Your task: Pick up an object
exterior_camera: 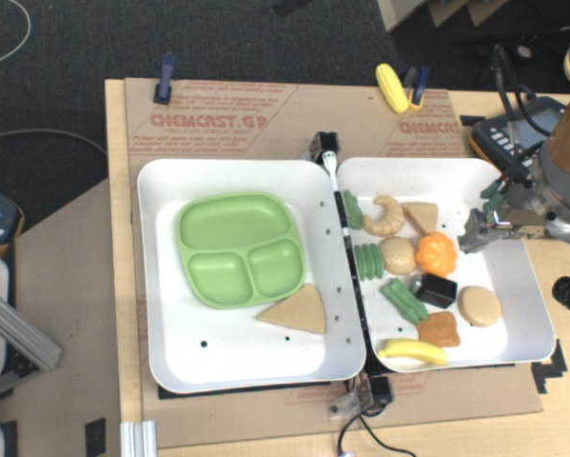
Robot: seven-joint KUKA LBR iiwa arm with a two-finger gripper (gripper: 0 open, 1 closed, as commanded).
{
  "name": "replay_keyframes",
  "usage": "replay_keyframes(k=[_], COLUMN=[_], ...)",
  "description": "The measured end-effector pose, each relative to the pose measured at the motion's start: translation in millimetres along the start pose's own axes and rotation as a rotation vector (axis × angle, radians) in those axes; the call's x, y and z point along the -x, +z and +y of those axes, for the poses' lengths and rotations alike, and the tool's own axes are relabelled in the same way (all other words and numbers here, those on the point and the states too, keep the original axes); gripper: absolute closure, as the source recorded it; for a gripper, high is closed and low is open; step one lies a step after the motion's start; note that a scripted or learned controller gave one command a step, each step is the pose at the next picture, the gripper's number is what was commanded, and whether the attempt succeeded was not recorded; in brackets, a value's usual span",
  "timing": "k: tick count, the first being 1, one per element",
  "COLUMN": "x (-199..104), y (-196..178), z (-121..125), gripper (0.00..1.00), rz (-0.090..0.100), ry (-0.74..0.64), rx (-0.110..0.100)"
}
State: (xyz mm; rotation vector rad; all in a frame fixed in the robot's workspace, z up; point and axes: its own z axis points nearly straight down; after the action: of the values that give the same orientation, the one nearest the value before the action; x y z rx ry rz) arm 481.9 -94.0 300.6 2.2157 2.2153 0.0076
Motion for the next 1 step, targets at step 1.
replay_keyframes(k=[1], x=[-64.7], y=[-73.9], z=[0.8], gripper=[1.0], rz=[0.004], ry=[-0.009], rx=[0.001])
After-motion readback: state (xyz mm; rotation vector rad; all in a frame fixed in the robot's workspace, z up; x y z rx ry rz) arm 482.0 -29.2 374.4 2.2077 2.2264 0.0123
